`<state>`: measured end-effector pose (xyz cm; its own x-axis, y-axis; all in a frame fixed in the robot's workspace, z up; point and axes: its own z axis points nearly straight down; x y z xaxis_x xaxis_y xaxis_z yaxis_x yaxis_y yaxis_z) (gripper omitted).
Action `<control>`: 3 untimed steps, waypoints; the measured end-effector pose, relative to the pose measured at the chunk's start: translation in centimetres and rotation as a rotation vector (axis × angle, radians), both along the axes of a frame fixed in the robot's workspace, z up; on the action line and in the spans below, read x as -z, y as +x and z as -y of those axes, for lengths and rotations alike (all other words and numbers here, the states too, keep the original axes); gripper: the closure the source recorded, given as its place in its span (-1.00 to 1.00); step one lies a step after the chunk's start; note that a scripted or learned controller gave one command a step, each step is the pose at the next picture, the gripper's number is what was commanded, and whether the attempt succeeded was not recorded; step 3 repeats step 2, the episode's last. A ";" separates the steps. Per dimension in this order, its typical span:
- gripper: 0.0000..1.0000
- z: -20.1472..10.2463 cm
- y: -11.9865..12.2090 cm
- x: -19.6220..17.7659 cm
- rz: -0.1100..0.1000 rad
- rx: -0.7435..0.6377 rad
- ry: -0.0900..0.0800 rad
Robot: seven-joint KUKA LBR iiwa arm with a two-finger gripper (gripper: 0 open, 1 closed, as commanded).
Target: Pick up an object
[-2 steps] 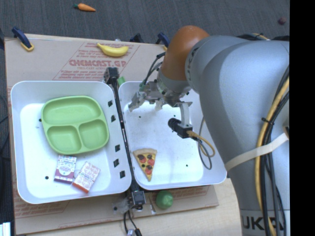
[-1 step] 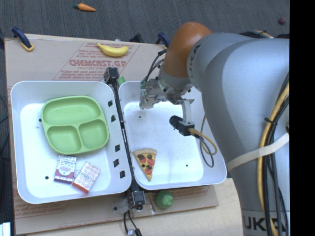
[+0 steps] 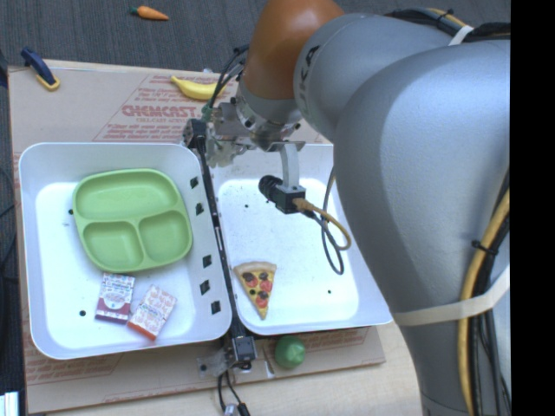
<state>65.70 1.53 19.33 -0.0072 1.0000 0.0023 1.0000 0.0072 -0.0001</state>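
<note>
Pizza slice (image 3: 257,288): lay flat in the right bin (image 3: 347,306), near its front-left corner, close to the divider between the bins. Long axis ran front to back; the tip pointed to the front rim, the crust edge to the back. Nothing touched it.
Right bin, other: a few dark specks on the white floor; a tan cable (image 3: 334,230) looped over the middle, hanging from a black fitting on the arm.
Tool (image 3: 227,143): sat over the back-left corner of the right bin, at the top of the divider, well apart from the pizza slice. Cannot tell how far open it was, nor whether it had hold of anything; the wrist hardware hid that.
Arm (image 3: 408,146): entered from the right, bulky grey body across the right half of the view, orange band (image 3: 286,24) above the wrist, wrist pointing down and left.
Left bin (image 3: 30,232): green divided plate (image 3: 130,217) in the middle, three compartments; two small red-and-white packets (image 3: 134,304) side by side in front of it.
Bench (image 3: 87,89): cardboard sheet under both bins; banana (image 3: 192,86) behind the bins near the wrist; green ball (image 3: 290,352) just in front of the right bin; blue-and-yellow tool-like item (image 3: 39,68) at the back-left corner.
Floor (image 3: 87,16): small orange carrot (image 3: 152,12) on dark carpet beyond the bench.
</note>
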 end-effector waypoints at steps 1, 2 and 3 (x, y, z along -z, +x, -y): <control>1.00 0.0 -6.1 -2.1 -0.003 0.003 -0.003; 1.00 -2.0 -14.6 -4.5 -0.004 0.000 -0.003; 1.00 -2.0 -14.6 -4.5 -0.004 0.000 -0.003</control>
